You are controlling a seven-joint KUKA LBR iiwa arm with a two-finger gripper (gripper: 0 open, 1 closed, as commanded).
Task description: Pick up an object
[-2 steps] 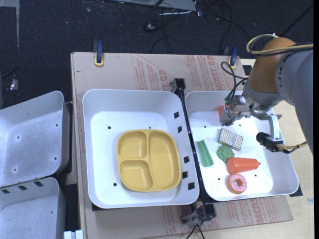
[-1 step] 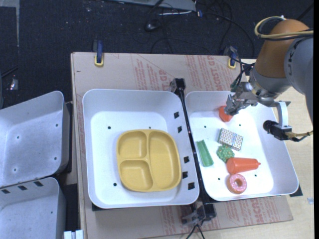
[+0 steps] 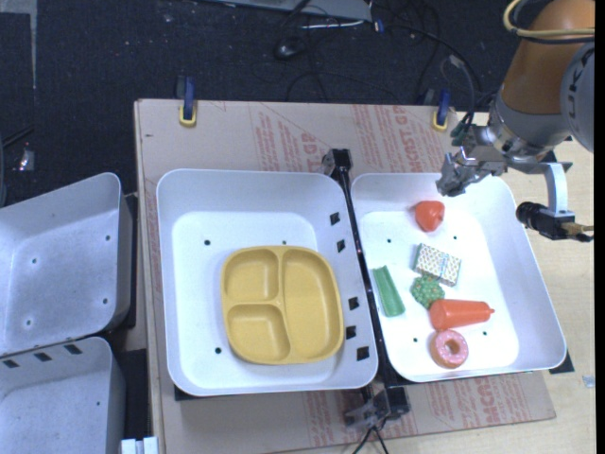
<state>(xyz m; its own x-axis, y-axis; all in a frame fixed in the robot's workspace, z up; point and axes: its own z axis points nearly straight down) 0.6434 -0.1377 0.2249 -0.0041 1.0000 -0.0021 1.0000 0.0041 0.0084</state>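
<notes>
The right bin [image 3: 532,282] holds several toy foods. A small red piece [image 3: 429,215] lies near its back. Below it sit a checkered wafer [image 3: 438,264], a green broccoli [image 3: 425,291], a green stick [image 3: 387,289], an orange carrot [image 3: 459,312] and a pink donut [image 3: 450,348]. My gripper [image 3: 458,175] hangs over the bin's back edge, up and to the right of the red piece, with nothing visible between its fingers.
The left bin [image 3: 189,253] carries a yellow divided plate [image 3: 282,304]. A black divider [image 3: 357,272] separates the two bins. Spare white bins [image 3: 57,253] lie at the far left. Yellow clamps [image 3: 188,112] hold the cardboard at the back.
</notes>
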